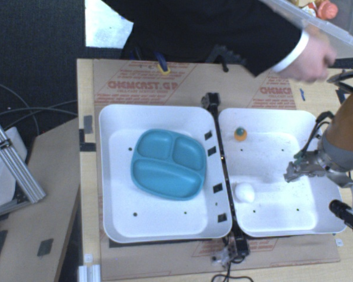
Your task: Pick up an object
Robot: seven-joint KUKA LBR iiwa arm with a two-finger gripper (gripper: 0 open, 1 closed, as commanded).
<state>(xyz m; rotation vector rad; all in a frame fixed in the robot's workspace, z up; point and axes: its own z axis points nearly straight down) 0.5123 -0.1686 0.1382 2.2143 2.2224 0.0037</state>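
One white ball (pixel 244 192) — left of tool (pixel 292 173).

Left bin (pixel 115 216): blue tray (pixel 168 164).
Right bin (pixel 282 219): white ball (pixel 245 192), small orange-topped object (pixel 240 134).
Gripper (pixel 296 171): low over right bin.
Person's hand (pixel 313 57): beyond bins.

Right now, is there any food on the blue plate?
Empty. The blue plate lies flat in the left bin, and all three of its sections show bare blue.
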